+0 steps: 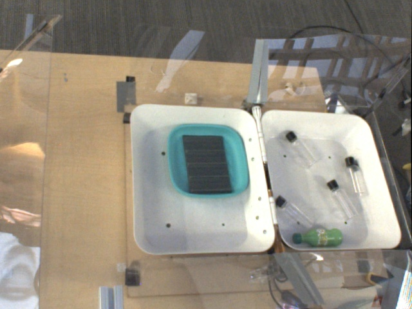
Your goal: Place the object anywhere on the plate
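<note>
A teal square plate (239,166) lies in the left bin, toward its upper middle, with a dark ribbed rectangular pad (206,164) resting on it. In the right bin lie several clear vials with black caps: one at the upper left (301,145), one at the right (355,174), one in the middle (340,195) and one at the lower left (291,210). A small green bottle (318,237) lies on its side near the right bin's front edge.
The left white bin (148,192) and the right white bin (380,224) sit side by side on a wooden bench. A grey metal bracket (259,76) stands behind the seam between them. Cables and a metal frame (341,50) sit at the back right.
</note>
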Available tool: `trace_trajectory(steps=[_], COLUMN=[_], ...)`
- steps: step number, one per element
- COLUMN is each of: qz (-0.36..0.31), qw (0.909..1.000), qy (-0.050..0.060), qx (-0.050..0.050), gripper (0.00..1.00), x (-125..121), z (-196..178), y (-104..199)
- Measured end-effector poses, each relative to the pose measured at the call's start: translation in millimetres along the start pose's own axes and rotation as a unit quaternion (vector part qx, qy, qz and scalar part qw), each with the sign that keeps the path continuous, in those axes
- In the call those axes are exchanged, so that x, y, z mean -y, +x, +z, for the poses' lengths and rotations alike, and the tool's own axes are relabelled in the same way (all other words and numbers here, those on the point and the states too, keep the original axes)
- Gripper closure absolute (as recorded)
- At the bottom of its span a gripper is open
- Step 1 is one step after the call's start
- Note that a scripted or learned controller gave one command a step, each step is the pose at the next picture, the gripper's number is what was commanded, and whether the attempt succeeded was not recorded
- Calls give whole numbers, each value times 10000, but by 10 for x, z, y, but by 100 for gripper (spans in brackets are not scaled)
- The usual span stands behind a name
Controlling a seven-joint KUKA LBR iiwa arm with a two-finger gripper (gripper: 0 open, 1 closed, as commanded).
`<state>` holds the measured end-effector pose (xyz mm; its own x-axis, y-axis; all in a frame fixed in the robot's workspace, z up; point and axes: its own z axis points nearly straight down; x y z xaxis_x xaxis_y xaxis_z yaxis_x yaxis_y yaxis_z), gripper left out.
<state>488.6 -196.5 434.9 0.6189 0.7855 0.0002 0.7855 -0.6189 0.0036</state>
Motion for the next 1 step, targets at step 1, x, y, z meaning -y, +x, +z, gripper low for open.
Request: trace_trajectory(steps=[1], qz=[517], qw=[9987], qy=[-1], qx=[-4], gripper=[0], x=[-11], z=[-5], y=[-20])
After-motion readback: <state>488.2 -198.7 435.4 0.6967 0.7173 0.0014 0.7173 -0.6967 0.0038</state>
